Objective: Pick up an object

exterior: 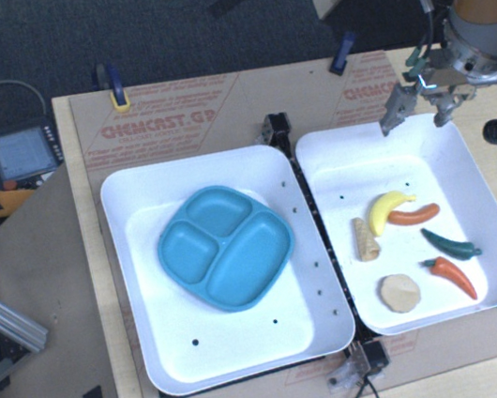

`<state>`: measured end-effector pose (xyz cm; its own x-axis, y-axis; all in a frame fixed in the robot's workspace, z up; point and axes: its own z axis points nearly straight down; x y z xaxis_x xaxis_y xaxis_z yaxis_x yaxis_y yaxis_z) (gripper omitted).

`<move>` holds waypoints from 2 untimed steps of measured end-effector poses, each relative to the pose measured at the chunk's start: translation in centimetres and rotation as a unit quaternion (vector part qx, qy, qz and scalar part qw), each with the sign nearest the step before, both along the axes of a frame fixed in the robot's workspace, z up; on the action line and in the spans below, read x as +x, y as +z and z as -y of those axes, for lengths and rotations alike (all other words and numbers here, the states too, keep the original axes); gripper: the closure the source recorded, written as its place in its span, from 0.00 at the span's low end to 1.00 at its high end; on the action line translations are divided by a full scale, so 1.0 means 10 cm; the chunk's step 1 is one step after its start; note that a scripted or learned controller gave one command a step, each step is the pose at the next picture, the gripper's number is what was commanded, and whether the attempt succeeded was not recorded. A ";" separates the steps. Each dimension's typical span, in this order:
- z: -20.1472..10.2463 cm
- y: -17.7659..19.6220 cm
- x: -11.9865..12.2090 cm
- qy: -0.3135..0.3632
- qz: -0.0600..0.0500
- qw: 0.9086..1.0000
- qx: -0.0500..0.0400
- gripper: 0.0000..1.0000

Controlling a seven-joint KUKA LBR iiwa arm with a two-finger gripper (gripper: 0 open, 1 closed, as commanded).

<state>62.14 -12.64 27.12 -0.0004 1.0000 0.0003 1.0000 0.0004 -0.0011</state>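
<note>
My gripper (419,114) hangs over the far edge of the right bin (487,199), open, with nothing between its two fingers. Well below it in that bin lie a yellow banana (383,210), an orange-red sausage-shaped piece (414,214), a tan bread stick (364,239), a dark green pepper (452,244), a red chili pepper (452,274) and a round beige cookie (399,292). All of them rest on the bin floor, apart from the gripper.
The left bin (158,333) holds a blue divided plate (225,246). A black clamp (275,128) sits between the bins at the far side. Brown cardboard (213,104) lies under both bins.
</note>
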 end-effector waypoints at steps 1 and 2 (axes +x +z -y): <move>0.04 -0.44 -0.04 -0.001 -0.002 1.000 0.000 0.00; 0.05 -1.08 -0.08 -0.001 -0.003 1.000 0.001 0.00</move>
<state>61.35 -13.14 16.30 0.0009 1.0000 0.0016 1.0000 -0.0009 -0.0077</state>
